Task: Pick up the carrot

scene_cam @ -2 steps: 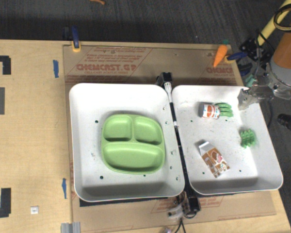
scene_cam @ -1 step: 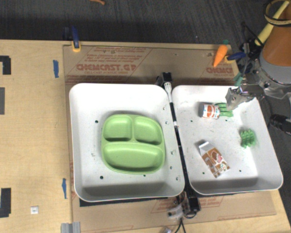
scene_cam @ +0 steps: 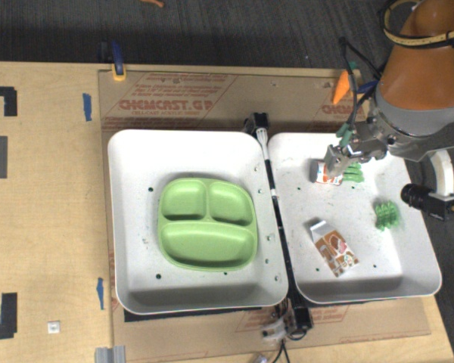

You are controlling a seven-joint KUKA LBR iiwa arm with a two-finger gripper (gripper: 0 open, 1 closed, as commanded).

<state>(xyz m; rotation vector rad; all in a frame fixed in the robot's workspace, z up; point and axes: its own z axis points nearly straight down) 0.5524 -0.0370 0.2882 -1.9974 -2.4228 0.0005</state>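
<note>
Carrot [scene_cam: 340,89], seemingly a light, stiff, smooth toy, lies on the counter [scene_cam: 45,203] just beyond the right bin [scene_cam: 363,284]'s far rim. It is best pinched across its thicker middle. The gripper [scene_cam: 331,169] hangs inside that bin; I cannot tell whether it is apart or together.

The bench [scene_cam: 45,225] is carrying a cardboard sheet [scene_cam: 174,100], and two white bins are sitting on that sheet. Taking the left bin [scene_cam: 129,165] as the landmark, the right bin [scene_cam: 416,267] is lying just beside it. A blue clamp [scene_cam: 118,59] is gripping the cardboard beyond the left bin's far corner.
</note>
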